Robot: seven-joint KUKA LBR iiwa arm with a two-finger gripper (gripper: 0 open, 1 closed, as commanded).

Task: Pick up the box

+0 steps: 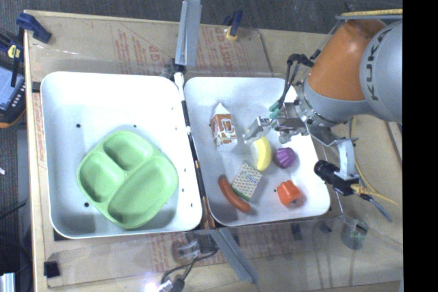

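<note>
In the camera view we look down on two white bins side by side: the left bin carries a green divided plate, and the right bin carries the small toys. The box, a little carton shaped like a milk pack with brown and white faces, lies near the middle of the right bin's left half, well apart from the gripper, which hovers over the bin's centre just above a yellow banana. We see nothing between its fingers, and we cannot tell from this slant whether they stand apart or together. Around it lie a purple eggplant, an orange pepper, a red sausage and a checkered packet. We judge the main risk to be a wrong target: the gripper sits nearer the banana than the box, so a straight descent would likely close on the banana or on nothing. The box lying tilted with a peaked top could also slip from the fingers or be pushed toward the bin wall. As for writing, we read part of "KUKA" on the grey arm; red print on the bench and the marks on the box are too small to read.
</note>
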